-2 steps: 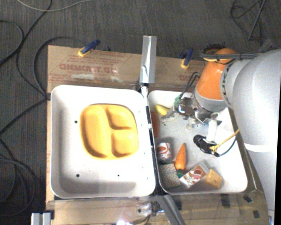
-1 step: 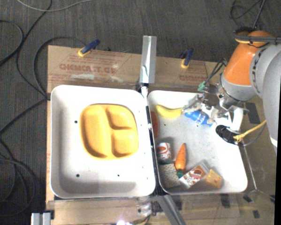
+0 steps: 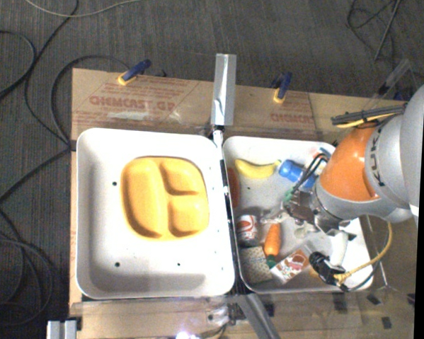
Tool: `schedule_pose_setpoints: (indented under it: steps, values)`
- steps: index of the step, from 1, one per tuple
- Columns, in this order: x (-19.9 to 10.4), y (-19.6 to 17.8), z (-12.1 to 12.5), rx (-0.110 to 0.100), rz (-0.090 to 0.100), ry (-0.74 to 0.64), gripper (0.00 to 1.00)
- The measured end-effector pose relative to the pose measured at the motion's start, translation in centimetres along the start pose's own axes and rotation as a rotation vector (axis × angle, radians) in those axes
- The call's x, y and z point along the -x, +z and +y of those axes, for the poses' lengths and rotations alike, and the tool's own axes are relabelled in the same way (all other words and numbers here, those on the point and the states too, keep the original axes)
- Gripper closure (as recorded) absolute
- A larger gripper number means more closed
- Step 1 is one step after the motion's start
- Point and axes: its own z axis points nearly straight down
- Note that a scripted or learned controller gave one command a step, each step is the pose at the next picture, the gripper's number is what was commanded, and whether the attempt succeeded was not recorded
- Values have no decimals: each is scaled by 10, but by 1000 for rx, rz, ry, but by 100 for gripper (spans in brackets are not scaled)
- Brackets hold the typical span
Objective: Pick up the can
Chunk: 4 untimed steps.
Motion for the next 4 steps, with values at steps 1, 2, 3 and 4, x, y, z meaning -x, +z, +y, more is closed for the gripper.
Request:
schedule_pose_setpoints:
  steps: [1, 2, 3, 4]
  values:
    - [19, 1, 100, 3, -4, 36, 0]
    - [19, -10, 101, 4, -7, 34, 100]
    - [55, -2, 48, 8, 3, 636, 100]
    - [51, 0, 46, -2, 8, 633, 0]
